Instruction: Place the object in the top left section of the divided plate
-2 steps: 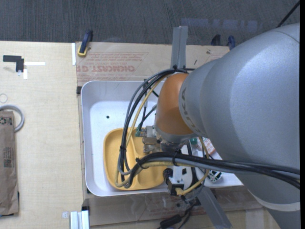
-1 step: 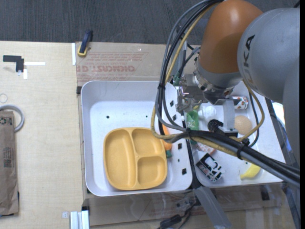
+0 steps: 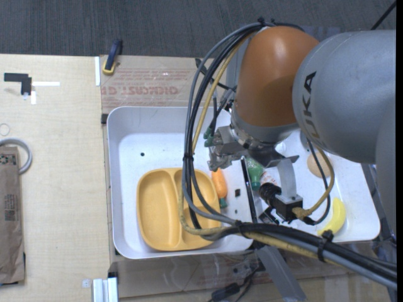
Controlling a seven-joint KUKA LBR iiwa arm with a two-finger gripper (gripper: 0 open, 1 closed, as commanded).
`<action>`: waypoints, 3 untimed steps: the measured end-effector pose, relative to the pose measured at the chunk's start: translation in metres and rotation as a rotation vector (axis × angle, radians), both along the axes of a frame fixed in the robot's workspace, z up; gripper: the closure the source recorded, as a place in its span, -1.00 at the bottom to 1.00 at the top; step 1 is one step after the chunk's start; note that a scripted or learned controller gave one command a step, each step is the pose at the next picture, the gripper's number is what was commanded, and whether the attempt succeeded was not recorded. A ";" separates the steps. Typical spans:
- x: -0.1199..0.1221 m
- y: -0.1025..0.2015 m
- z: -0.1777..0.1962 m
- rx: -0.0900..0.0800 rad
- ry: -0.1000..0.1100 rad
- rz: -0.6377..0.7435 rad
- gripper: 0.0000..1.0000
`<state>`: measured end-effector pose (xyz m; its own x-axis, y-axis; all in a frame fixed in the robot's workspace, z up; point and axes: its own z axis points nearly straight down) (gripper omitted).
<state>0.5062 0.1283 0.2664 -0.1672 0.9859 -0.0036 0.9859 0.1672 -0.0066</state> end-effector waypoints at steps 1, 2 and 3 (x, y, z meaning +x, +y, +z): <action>-0.029 -0.011 -0.151 0.005 -0.002 0.065 1.00; 0.040 -0.062 -0.077 0.001 -0.002 -0.019 1.00; 0.020 -0.084 -0.077 0.001 0.000 -0.106 1.00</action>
